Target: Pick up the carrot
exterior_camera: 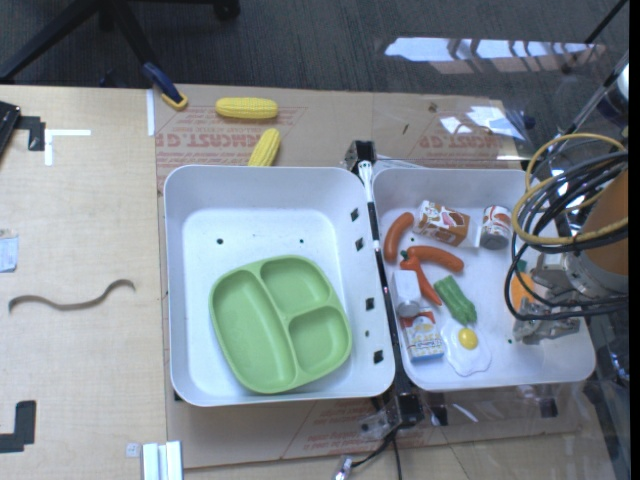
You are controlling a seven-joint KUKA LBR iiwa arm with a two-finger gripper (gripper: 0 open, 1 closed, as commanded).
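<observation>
The carrot [429, 287] is a thin orange stick in the left half of the right bin [560, 368]. It lies slantwise, just below a red sausage [436, 259] and against a green vegetable [457, 300]. My gripper [543, 326] hangs low over the right part of the same bin, wrapped in black and yellow cables. It is well to the right of the carrot, with bare bin floor between them. Nothing shows in its grasp.
The right bin also holds a second sausage [398, 234], a brown packet [445, 224], a can [494, 227], a fried egg [467, 344], a white carton [421, 330] and something orange [516, 292] beside the gripper. A green divided plate [281, 320] lies in the left bin. Two corn cobs [247, 109] rest on the cardboard behind.
</observation>
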